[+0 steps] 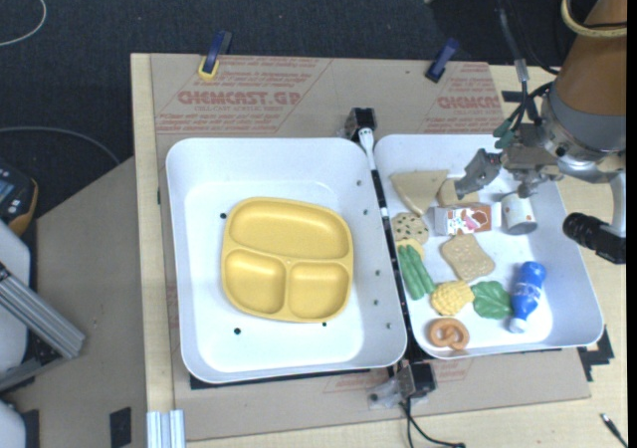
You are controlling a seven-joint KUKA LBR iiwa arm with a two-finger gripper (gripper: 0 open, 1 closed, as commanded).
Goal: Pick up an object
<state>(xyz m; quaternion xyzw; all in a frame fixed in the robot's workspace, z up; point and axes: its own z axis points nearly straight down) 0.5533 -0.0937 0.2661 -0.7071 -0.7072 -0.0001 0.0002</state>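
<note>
The gripper (pixel 490 169) hangs over the right bin (pixel 582 309), jaw state I cannot tell, poised because the small carton (pixel 466 220) lies just below it.

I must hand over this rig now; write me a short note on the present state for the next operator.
Tool: above the rear of the right bin, over the toy food; nothing visibly held.
Things: carton, cracker, blue bottle, pretzel, corn and others lie in the right bin. Yellow divided plate sits in the left bin.
Done: no pick yet.
Left: grasp one object and lift it.
</note>
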